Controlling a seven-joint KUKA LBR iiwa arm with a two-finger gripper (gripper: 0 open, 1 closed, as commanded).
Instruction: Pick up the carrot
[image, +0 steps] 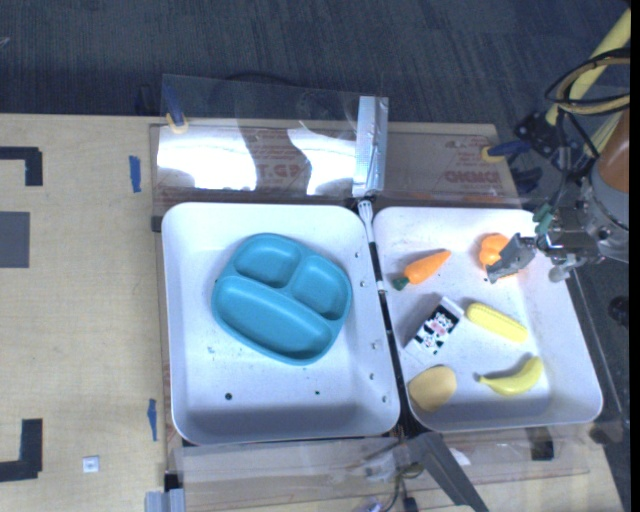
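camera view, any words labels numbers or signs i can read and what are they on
Red print on the clear sheet behind the left bin: glare and blur, not legible.
Red print on the sheet behind the right bin: mirrored or blurred, not legible.
Small black-and-white card in the right bin, below the carrot: a dark pattern, no text can be made out.
Blue divided plate, yellow fruits, wooden bench: no writing that can be seen.

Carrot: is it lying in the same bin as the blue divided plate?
No. The carrot lies in the right bin; the blue divided plate sits in the left bin.
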